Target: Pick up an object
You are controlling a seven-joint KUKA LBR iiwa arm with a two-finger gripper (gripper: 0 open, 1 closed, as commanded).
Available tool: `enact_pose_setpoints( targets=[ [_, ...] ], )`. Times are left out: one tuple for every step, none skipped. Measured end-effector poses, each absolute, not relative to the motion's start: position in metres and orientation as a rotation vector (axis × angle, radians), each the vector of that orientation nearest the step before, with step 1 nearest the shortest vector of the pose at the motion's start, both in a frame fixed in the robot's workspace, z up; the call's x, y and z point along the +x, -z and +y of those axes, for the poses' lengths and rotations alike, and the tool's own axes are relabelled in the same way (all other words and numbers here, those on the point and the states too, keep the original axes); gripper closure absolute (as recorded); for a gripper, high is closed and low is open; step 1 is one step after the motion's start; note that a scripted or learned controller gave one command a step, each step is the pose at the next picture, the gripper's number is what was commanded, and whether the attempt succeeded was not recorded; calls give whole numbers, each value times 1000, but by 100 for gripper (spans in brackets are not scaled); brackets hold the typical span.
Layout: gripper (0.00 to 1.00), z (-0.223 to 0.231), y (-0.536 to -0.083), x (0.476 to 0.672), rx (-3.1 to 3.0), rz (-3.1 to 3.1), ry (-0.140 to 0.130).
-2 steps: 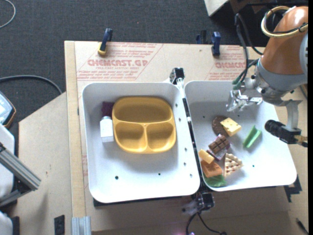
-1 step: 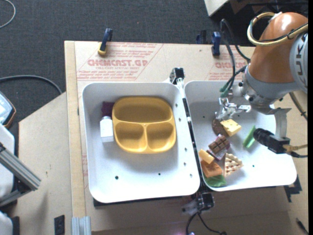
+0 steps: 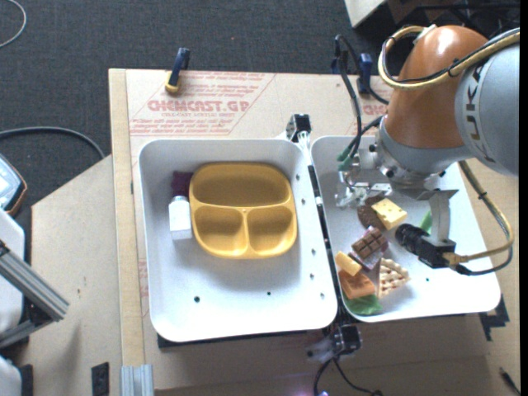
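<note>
Step in hand: closing in on a pick in the right bin (image 3: 466, 299); judged early, with nothing lifted.
Gripper (image 3: 353, 190): low over the bin's 10 o'clock corner, close to the wall facing the left bin (image 3: 239, 299).
Grip state: cannot tell from this slant, being tucked under the wrist; no object seen held.
Likeliest target: yellow cheese wedge (image 3: 388, 214), just beside the gripper at its 4 o'clock, with a dark brown piece (image 3: 366, 216) touching its 9 o'clock side.
Other candidates: chocolate block (image 3: 370, 243) at 6 o'clock of the wedge; lattice waffle (image 3: 393, 275), orange chunk (image 3: 357, 285) and green leaf (image 3: 369, 306) crowded towards the bin's 7 o'clock rim, several touching.
Doing it well: centre over one piece only, probably the wedge; come straight down; close across its flat sides rather than its slope; keep clear of the brown neighbour and the bin wall; lift slowly and check for slip.
Left bin: yellow divided tray (image 3: 239, 190) at centre, small white bottle (image 3: 180, 217) at its 9 o'clock edge, dark purple piece (image 3: 181, 180) at 10 o'clock.
</note>
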State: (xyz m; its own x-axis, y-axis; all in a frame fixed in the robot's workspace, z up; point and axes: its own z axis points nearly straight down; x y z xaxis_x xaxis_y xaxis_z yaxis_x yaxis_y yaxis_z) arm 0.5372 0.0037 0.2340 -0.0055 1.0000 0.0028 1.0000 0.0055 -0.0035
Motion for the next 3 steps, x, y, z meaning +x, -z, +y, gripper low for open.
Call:
enact_pose_setpoints(
  targets=[
    [100, 26, -234, 519, -2215, -2222, -3],
    [100, 26, -214, 521, -2219, -2217, -6],
    [100, 11, -221, 521, -2224, -2221, 1]
  ],
)
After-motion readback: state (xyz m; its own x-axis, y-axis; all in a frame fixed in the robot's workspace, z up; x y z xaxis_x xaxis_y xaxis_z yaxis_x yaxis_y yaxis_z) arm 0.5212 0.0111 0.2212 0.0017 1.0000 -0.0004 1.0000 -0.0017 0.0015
